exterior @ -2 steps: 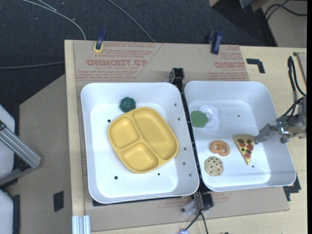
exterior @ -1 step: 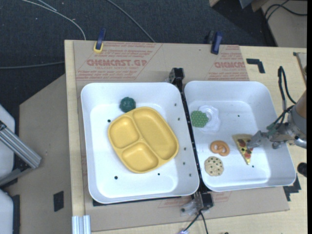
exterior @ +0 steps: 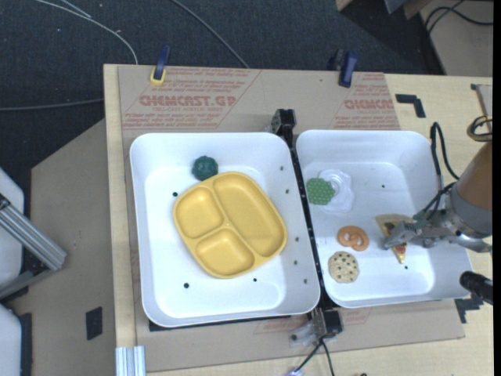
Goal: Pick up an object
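Note:
My gripper (exterior: 398, 236) is low inside the right bin (exterior: 368, 141), at its right-centre, with the arm coming in from the right edge. Under its tip lies a small flat yellow and orange piece (exterior: 400, 251), partly hidden by the gripper. To the left of the tip sit an orange pretzel (exterior: 353, 238) and a speckled cookie (exterior: 343, 266). Further back, near the divider, are a green round piece (exterior: 318, 190) and a clear plastic item (exterior: 340, 188).
The left bin (exterior: 149, 233) holds a yellow three-part plate (exterior: 228, 223) and a dark green lump (exterior: 205, 167) behind it. A black clamp (exterior: 283, 121) joins the bins at the back. Cables hang by the right bin's far right wall.

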`<state>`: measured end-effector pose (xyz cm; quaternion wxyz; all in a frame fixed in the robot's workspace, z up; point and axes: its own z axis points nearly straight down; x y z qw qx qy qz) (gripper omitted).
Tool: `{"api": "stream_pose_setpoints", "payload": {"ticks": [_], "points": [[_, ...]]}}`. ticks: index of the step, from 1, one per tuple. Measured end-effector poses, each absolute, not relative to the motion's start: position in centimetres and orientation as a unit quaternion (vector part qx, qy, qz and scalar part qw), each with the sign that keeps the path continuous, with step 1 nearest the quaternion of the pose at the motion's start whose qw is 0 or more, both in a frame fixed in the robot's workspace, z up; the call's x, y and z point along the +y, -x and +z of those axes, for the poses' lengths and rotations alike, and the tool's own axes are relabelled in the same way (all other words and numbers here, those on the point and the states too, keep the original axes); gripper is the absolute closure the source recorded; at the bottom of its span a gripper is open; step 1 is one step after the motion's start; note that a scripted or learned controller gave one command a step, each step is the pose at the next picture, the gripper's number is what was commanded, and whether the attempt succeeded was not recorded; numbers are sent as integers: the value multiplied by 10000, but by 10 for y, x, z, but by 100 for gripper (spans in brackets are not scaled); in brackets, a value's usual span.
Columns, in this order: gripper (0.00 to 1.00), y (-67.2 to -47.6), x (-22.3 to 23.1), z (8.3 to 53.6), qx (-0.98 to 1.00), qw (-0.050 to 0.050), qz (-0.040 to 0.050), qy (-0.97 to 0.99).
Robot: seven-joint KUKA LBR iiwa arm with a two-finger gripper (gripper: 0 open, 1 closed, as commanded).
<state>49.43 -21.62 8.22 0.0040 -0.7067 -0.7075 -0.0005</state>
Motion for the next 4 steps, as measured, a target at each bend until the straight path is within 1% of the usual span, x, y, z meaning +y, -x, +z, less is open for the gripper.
{"api": "stream_pose_setpoints", "payload": {"ticks": [1, 2, 3, 4], "points": [[100, -495, -218, 95, -7072, 8, -4, 7070], [100, -494, -224, 138, -7069, -25, -3, 7073], [100, -494, -216, 186, -7077, -35, -11, 7065], [100, -497, -221, 249, -7075, -48, -14, 7067]]}}
